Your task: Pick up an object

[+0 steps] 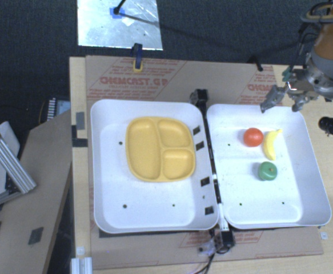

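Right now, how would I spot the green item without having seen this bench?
Find the right-hand white bin, the one without the yellow tray. Three small items cluster there; the green ball lies nearest the camera, below the red ball and the yellow banana. It alone is green.

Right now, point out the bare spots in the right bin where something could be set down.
In the right bin, bare floor lies below the green fruit toward the near rim, and left of the tomato up to the centre divider. It is crowded at upper right, where tomato, banana and green fruit cluster below the gripper.
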Robot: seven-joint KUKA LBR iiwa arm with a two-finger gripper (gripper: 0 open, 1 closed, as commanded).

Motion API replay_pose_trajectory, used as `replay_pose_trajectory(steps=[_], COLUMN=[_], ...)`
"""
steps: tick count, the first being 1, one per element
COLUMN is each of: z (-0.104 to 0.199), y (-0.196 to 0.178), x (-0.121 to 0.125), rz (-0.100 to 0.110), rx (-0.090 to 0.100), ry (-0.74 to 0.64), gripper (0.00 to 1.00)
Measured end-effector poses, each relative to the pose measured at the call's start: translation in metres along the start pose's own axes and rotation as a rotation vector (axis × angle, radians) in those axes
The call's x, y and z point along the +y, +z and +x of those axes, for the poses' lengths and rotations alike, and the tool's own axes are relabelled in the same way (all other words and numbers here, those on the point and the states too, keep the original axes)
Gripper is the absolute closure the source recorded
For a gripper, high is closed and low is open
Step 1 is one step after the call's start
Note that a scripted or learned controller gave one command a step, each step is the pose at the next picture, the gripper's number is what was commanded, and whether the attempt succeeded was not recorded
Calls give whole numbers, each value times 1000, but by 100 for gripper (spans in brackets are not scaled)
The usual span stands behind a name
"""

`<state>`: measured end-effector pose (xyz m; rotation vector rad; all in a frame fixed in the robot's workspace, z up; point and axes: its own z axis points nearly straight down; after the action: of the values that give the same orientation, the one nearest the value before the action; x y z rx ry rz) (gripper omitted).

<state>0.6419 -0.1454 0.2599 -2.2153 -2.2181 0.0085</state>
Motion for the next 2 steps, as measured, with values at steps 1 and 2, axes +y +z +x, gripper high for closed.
replay_pose_trajectory(steps=[1,2], z=[0,0], y=[-6,56], x=[2,1], rz=[-10,-6], rx=[-2,-1], ry=[-2,0], gripper=[0,0])
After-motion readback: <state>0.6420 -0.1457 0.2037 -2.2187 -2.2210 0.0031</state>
